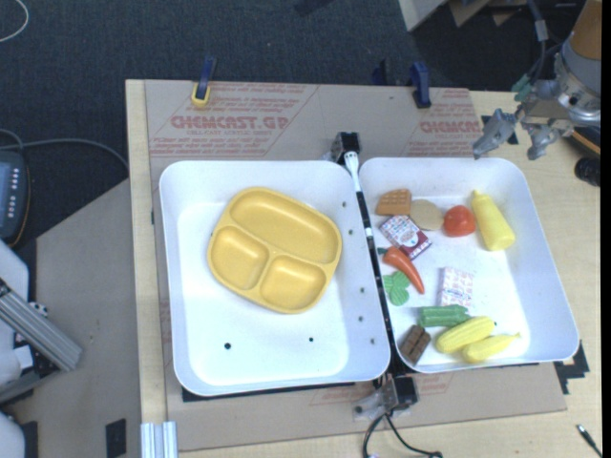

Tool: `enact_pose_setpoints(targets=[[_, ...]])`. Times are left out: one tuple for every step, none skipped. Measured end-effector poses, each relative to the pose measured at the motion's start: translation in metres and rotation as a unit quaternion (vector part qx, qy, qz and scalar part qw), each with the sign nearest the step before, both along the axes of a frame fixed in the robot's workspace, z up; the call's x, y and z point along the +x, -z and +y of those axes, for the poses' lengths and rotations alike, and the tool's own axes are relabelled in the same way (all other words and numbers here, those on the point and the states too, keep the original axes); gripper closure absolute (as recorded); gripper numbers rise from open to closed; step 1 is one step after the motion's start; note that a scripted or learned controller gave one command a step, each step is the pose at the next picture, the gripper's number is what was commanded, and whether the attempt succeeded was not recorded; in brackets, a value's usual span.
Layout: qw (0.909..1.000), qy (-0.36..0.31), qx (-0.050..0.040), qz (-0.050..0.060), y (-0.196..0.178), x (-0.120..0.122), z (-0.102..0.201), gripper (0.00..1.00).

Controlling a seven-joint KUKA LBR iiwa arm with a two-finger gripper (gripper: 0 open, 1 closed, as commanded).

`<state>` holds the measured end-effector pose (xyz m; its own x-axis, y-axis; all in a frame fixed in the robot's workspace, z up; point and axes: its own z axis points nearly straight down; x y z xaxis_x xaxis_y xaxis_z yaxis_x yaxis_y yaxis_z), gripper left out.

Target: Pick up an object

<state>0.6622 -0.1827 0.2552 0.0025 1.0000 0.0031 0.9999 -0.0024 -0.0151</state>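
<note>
— Where is the arm at this moment?

— It comes in from the upper right corner. The grey wrist is there, high and partly cut by the frame edge.

— And the gripper?

— It hangs below the wrist and points toward the left and a little down. Its two metal fingers stand apart from each other, with free space in between.

— Is anything between them?

— No, nothing is gripped.
</note>
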Motion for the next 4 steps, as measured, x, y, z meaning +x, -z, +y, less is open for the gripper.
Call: enact_pose_setpoints(targets=[[1.0, -0.001, -0.0015, -0.007, -0.009, 0.002, 0.0, 0.0], [1.0, -0.001, -0.0011, -0.005, 0.048, -0.007, 0.003, 0.0], [1.0, -0.001, -0.0013, -0.005, 0.093, -0.006, -0.002, 0.0], [1.0, -0.001, -0.0013, -0.006, 0.138, -0.008, -0.008, 0.0]])
